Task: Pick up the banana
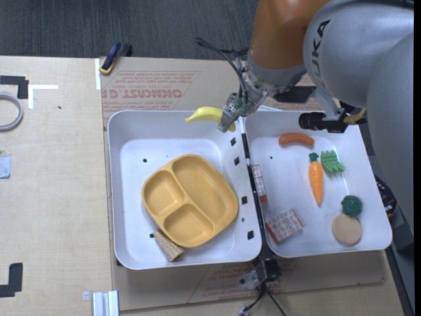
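Banana at the left bin's far rim, gripper on its right end.

The grey arm [355,51] with its orange band reaches in over the right bin's [368,242] far edge, and its gripper [229,120] sits at the far right corner of the left bin [125,196], fingers closed narrowly on the right end of the banana [204,114], which lies along that bin's far rim. A yellow divided plate [189,199] fills the left bin's middle, well apart from the banana, with a brown cracker [168,246] at its near edge. In the right bin lie a carrot [316,180], a sausage [296,139], a round biscuit [346,230], a small box [284,224], a green broccoli piece [351,205] and a green leafy piece [329,161].
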### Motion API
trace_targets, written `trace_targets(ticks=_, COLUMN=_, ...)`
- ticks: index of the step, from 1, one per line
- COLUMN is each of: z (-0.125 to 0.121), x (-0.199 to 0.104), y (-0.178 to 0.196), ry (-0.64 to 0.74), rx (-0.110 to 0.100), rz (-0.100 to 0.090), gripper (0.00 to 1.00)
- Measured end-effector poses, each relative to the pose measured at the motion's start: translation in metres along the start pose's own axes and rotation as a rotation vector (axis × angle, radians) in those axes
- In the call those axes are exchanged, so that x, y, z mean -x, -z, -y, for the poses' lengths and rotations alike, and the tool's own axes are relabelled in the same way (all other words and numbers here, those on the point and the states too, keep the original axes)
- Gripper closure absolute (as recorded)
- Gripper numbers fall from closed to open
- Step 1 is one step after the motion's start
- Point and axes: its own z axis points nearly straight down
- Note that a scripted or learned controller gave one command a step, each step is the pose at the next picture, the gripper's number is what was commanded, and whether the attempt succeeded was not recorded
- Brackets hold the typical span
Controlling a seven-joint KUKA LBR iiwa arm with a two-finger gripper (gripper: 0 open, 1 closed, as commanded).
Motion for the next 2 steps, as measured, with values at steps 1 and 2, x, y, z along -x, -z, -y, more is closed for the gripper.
trace_targets(ticks=1, z=-0.032, x=-0.033, y=0.028, ry=0.122, rx=0.000, rz=0.000, gripper=1.00)
trace_targets(ticks=2, z=-0.050, x=-0.090, y=0.015, ry=-0.092, rx=-0.003, rz=-0.002, gripper=1.00)
